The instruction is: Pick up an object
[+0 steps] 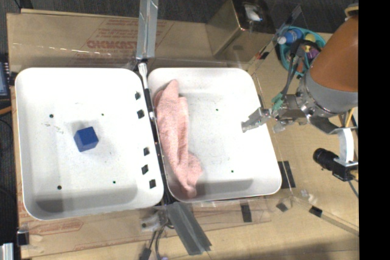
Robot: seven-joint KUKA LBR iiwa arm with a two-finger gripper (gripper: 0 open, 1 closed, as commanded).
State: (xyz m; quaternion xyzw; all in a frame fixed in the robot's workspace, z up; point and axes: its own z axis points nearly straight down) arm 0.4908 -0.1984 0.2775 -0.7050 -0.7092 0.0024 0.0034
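Over right bin's (268, 167) edge, hand (251, 125) grip unclear, pink towel (175, 137), blue cube (86, 138).

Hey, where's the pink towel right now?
The pink towel lies in the right bin, bunched along its left wall beside the divider, well left of the gripper.

Left bin (36, 131): floor largely open; sole obstacle a blue cube (86, 138) left of centre, well apart from every wall.
Right bin (262, 149): pink towel (175, 137) heaped along the left wall, from near the back rim to the front; centre and right of the floor bare.
Divider: the two bins' touching rims, with black clips (145, 152) along the seam.
End effector (251, 124): at the right bin's right rim, with the arm (332, 79) behind it.
Tabletop behind the right bin: brown box (239, 24), cable bundle (297, 45).
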